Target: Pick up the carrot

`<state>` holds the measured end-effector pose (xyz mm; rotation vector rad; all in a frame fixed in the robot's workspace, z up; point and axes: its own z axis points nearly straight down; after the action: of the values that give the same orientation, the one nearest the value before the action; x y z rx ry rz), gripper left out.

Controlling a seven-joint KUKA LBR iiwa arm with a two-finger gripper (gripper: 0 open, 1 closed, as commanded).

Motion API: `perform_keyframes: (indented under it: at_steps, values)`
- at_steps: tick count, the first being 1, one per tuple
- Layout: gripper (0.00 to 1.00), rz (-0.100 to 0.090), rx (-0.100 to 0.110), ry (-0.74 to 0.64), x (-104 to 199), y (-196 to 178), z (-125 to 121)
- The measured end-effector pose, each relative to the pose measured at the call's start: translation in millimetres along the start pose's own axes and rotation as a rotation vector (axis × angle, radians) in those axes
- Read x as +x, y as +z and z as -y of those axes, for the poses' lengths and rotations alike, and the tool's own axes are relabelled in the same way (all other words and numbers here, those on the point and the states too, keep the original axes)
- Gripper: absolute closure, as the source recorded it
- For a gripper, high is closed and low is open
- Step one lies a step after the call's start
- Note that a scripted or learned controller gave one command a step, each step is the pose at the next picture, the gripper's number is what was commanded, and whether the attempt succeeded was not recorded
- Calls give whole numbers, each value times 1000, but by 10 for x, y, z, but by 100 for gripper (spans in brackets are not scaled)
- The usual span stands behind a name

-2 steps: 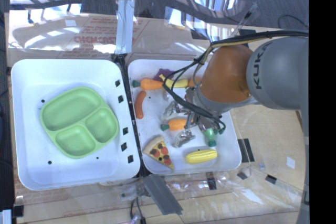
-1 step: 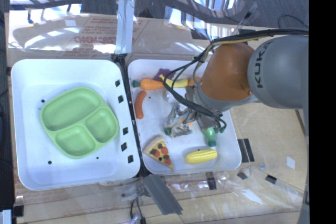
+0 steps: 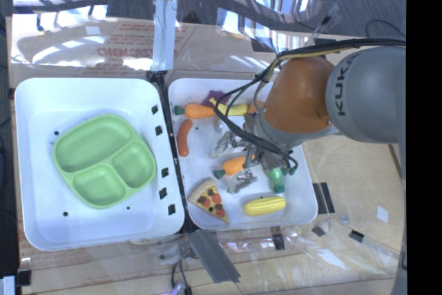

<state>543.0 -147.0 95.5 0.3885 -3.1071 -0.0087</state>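
A small orange carrot [image 3: 235,166] with a green end lies in the middle of the right bin [image 3: 304,207]. My gripper [image 3: 234,162] hangs low over it, open, with one metal finger [image 3: 226,144] on the carrot's far side and the other on its near side. The carrot lies in the gap between them, and I cannot tell whether either finger touches it. A second, longer orange carrot-like piece [image 3: 201,110] lies near the bin's back left, apart from the gripper.
The right bin also holds an orange-red sausage [image 3: 184,137], a pizza slice [image 3: 209,199], a yellow corn cob [image 3: 264,204], a green piece [image 3: 277,179], a yellow piece [image 3: 236,108] and something purple [image 3: 216,96]. A green divided plate [image 3: 103,159] sits in the left bin [image 3: 31,217].
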Motion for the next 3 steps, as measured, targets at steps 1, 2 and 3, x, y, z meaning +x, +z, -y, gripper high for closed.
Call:
perform_keyframes:
  at_steps: [1, 2, 3]
  values:
    - [100, -4, -3, -5, -8, -63, -16]
    - [100, 7, 5, -181, 606, 61, 327]
    - [100, 11, 9, -275, 407, -724, 274]
